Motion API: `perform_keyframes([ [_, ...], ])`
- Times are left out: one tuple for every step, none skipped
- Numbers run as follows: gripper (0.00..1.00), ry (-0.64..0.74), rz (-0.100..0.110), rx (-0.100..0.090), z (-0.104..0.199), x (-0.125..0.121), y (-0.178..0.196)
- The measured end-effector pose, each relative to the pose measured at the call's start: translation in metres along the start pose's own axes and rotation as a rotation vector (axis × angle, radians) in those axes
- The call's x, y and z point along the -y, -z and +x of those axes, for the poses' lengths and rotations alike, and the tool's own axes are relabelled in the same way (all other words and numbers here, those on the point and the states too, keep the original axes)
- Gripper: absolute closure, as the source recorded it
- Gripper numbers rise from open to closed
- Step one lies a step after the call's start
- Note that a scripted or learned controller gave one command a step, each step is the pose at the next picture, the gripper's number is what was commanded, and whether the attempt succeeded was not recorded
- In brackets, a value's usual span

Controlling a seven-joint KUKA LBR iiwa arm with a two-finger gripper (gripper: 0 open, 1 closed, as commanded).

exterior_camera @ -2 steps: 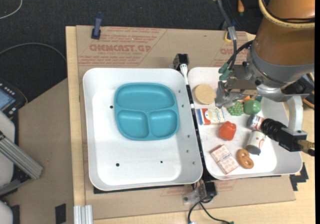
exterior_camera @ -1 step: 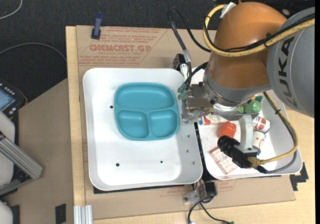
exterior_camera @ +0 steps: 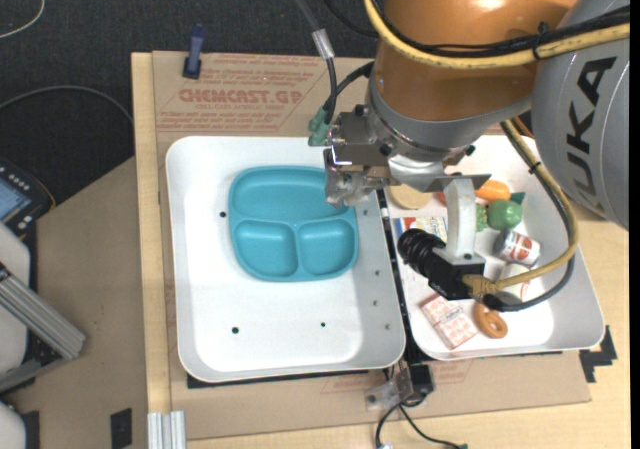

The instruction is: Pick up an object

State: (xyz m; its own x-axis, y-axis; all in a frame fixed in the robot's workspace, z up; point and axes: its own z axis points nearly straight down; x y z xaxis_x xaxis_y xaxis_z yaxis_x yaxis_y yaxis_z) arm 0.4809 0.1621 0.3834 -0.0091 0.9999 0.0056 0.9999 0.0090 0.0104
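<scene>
A teal divided plate [exterior_camera: 290, 222] with three compartments lies in the left bin [exterior_camera: 200, 317], towards its upper right. My gripper [exterior_camera: 342, 187] hangs over the plate's upper right rim, close to the wall between the two bins. The big orange-banded wrist hides most of the gripper from above. The right bin [exterior_camera: 570, 322] holds several small things: an orange piece [exterior_camera: 495, 189], a green piece [exterior_camera: 506, 213], a small red and white can [exterior_camera: 521, 247], a brown ring [exterior_camera: 490, 321] and a red and white packet [exterior_camera: 446, 318].
A tan round thing [exterior_camera: 405, 197] peeks out under the wrist at the right bin's top. The bins rest on a cardboard sheet [exterior_camera: 250, 87] with a blue clip [exterior_camera: 193, 50] at its upper left. Cables trail across the dark floor behind.
</scene>
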Motion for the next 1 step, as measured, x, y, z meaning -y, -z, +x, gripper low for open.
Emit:
perform_keyframes([
  [1.00,0.000,0.004,0.001,0.0671,0.0010,0.0431],
])
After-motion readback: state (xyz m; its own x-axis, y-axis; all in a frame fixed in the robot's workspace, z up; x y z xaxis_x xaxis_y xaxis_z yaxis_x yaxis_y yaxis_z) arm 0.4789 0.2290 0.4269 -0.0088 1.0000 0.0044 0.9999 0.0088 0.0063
